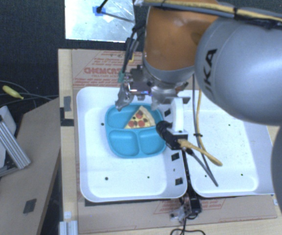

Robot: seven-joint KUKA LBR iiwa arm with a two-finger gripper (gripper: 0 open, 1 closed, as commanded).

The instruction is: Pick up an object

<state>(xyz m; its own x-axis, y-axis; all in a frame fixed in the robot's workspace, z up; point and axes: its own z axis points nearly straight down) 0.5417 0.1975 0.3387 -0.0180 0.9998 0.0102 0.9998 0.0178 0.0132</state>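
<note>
Hovering claw (140,102) | at blue plate (131,143) far rim | possibly touching

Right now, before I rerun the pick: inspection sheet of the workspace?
surface: left bin and right bin, both white, side by side on cardboard
job's things: blue divided plate in the left bin; pizza slice in its far right compartment
clutter: nothing seen
grippers: gripper low over the plate's far left rim; hold not confirmed
cables: yellow cable along the arm's top
surroundings: aluminium frame at left; shiny sheet behind the bench
</note>
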